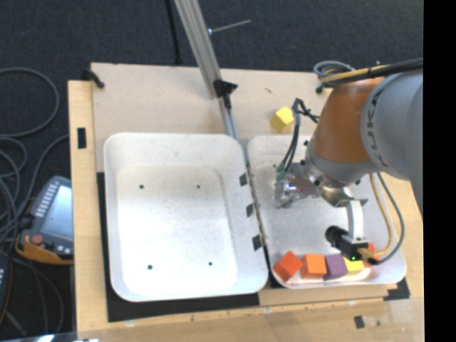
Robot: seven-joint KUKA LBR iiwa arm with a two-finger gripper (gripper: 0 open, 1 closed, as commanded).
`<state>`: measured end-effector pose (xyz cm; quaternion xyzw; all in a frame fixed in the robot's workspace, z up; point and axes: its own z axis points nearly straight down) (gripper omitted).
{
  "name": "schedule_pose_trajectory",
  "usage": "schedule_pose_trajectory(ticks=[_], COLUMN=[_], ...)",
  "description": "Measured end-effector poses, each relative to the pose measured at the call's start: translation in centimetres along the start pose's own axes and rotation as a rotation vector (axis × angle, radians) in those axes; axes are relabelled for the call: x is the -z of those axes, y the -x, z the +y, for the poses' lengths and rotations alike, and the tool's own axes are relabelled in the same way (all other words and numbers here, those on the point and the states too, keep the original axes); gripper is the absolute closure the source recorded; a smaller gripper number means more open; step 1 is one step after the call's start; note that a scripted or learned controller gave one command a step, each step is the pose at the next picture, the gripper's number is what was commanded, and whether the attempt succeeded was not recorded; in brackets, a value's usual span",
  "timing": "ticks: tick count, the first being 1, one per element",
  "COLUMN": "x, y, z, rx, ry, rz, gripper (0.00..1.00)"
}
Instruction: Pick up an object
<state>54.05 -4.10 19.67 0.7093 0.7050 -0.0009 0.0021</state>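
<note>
Along the near wall of the right bin [288, 226] lies a row of small blocks: a red-orange block [288, 265], an orange block [315, 264], a purple block [335, 265] and a yellow-green block [354, 266]. My gripper [287, 190] hangs over the left-middle of that bin, up from the row and apart from it. Nothing shows in it. The arm's grey and orange wrist [349, 130] covers the bin's far right part. A yellow block [282, 119] rests on the bench outside the bins, just beyond the right bin's far edge.
The left bin [114, 152] lies beside the right one, with a thin divider between them. A slanted aluminium bar [203, 45] rises from the bench behind the bins. Cables and a black fitting [342, 239] trail from the arm over the right bin's near right corner.
</note>
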Motion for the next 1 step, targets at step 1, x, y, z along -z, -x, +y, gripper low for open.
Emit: schedule_pose_trajectory(ticks=[1], x=[-0.02], y=[-6.83], z=[0.35], rx=[0.014], ry=[-0.001], rz=[0.006], gripper=[1.00])
